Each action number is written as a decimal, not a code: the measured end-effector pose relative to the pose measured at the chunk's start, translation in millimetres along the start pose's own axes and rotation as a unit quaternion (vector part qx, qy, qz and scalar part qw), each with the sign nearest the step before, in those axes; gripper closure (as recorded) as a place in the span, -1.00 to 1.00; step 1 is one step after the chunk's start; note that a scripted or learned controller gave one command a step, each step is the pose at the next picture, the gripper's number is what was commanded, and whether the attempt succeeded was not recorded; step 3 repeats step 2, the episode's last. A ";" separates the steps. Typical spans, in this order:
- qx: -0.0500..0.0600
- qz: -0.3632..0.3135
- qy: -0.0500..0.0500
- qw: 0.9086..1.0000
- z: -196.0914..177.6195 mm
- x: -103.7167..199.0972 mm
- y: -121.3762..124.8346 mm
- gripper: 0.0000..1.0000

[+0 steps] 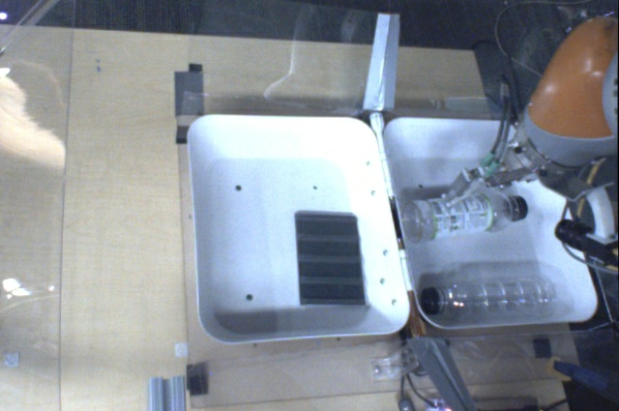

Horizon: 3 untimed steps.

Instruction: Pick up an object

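The arm (578, 95) is cut off by the right edge. The hand (481, 175) is too blurred to resolve against the clear bottle (455, 214).

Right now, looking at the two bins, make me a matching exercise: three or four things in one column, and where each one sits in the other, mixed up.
Things:
1. black ridged block
2. clear bottle with label
3. clear bottle with dark cap
4. orange band

Places:
A. right bin, along the near wall
B. on the arm, above the right bin
C. left bin, near the front right
D. right bin, middle, lying on its side

Pairs: 1-C, 2-D, 3-A, 4-B
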State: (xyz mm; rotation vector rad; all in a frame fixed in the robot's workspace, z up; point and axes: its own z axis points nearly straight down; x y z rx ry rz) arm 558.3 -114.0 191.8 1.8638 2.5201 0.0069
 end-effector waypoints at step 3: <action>-0.002 -0.063 0.000 0.998 104.1 -2.4 78.6 -1.00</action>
